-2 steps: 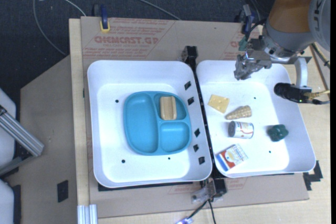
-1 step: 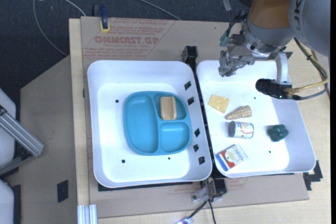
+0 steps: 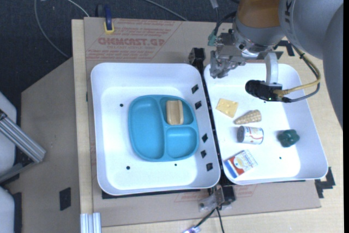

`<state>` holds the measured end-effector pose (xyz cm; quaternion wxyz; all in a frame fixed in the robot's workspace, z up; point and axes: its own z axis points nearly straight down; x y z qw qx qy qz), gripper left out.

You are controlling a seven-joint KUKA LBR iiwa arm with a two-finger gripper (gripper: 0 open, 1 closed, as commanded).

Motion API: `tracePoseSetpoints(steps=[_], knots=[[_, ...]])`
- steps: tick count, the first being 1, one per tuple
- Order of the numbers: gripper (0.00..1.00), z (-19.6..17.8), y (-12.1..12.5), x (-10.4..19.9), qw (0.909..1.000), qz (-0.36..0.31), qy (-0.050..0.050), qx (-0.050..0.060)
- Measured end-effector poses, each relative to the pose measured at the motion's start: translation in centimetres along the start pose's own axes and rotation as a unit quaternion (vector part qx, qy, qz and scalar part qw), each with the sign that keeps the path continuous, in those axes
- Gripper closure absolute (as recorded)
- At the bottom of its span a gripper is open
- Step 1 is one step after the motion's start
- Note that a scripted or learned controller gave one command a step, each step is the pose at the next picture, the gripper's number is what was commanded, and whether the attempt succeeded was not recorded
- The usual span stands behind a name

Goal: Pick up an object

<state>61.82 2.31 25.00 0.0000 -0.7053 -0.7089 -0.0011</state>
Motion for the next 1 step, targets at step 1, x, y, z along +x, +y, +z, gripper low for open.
tracePoseSetpoints(steps=[1], knots=[[1.0, 0.2, -0.19, 4.82, 1.0, 0.0, 0.0, 0.0]])
